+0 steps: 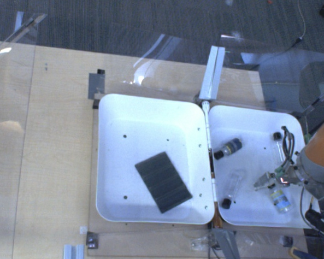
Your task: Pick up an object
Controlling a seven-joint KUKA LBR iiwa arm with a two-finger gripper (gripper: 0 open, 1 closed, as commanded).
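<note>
Hovered low in the right bin (250, 118) with fingers (261, 182) apart, clamped on nothing, beside 2 clear bottles (234, 185) and 1 dark bottle (228, 148); black pad (163, 181) in left bin (152, 112).

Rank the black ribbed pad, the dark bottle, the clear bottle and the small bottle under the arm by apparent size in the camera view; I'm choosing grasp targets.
1. Black ribbed pad, by far.
2. Dark bottle and clear bottle: alike, unranked.
3. Small bottle, partly hidden, so unsure.

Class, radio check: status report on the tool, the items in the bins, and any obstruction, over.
Tool low over right bin, nothing seen between fingers. Clear bottle lying beside it, dark bottle farther back. Dark flat pad in left bin, out of the way.
</note>
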